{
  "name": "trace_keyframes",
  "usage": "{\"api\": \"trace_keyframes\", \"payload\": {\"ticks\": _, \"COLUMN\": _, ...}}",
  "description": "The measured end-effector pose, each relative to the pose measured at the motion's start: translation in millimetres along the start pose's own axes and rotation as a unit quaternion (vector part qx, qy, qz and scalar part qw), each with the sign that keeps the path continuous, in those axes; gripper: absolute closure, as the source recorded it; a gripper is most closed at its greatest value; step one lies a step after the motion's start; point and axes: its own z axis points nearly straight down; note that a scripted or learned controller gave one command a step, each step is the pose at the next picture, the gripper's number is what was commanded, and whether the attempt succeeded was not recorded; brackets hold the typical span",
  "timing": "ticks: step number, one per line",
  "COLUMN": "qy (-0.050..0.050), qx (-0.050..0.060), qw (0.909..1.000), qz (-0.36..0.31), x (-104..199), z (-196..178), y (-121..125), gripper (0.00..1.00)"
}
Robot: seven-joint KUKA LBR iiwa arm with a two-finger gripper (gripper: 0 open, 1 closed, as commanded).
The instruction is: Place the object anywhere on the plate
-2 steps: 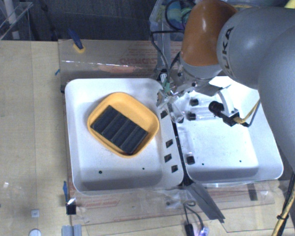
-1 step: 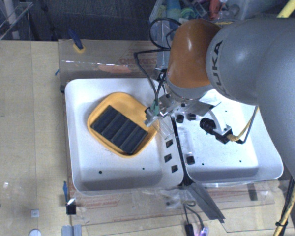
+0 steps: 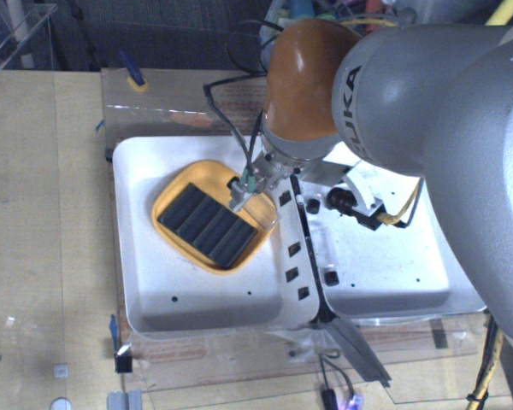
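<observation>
Glossy grey arm (image 3: 436,101) — orange band (image 3: 303,79), black "KUKA" lettering, black cables.

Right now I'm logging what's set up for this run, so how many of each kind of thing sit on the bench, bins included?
White bins: 2, left and right
Yellow plate: 1, in the left bin
Black ridged object: 1, lying on the plate
Total: 4

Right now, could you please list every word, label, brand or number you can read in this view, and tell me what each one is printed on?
"KUKA": black letters running vertically on the grey arm, near the orange band; partly cut off at the curve.
No other text is readable; nothing printed shows on the yellow plate or the white bins.
</observation>
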Motion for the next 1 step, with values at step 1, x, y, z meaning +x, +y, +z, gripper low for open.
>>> {"api": "trace_keyframes", "payload": {"ticks": 1, "qy": 0.0, "qx": 0.0, "qw": 1.0, "qz": 0.0, "x": -0.3, "z": -0.2, "y": -0.1, "gripper": 0.0}}
